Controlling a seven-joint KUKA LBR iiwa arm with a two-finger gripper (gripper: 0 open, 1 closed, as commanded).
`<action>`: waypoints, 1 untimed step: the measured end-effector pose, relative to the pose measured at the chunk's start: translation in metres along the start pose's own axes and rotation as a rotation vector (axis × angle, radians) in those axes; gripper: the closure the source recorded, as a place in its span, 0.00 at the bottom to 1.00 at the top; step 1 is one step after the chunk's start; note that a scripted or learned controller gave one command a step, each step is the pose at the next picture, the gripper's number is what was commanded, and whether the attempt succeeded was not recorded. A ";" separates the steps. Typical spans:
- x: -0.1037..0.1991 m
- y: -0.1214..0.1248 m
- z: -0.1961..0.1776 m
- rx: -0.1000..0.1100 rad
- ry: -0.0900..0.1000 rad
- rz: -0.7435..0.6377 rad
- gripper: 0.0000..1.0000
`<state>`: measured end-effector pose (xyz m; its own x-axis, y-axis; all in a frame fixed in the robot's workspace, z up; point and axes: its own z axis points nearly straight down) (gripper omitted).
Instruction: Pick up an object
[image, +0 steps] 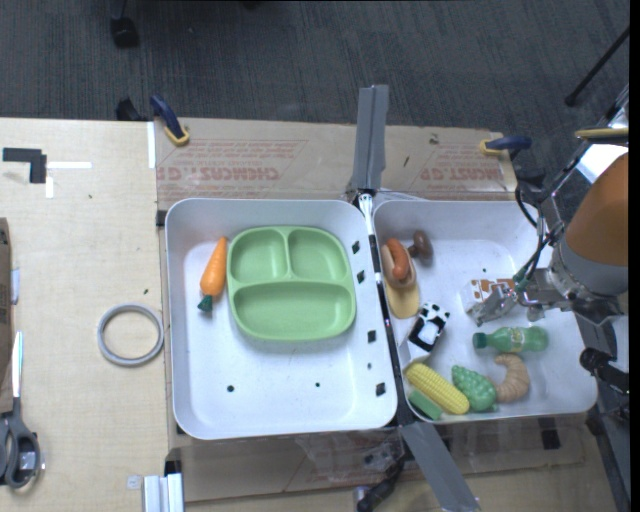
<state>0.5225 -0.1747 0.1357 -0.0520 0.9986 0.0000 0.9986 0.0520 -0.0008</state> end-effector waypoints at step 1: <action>-0.037 0.135 0.043 -0.001 -0.002 -0.019 0.00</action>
<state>0.6593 -0.2043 0.0925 -0.0709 0.9975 -0.0017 0.9975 0.0709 0.0003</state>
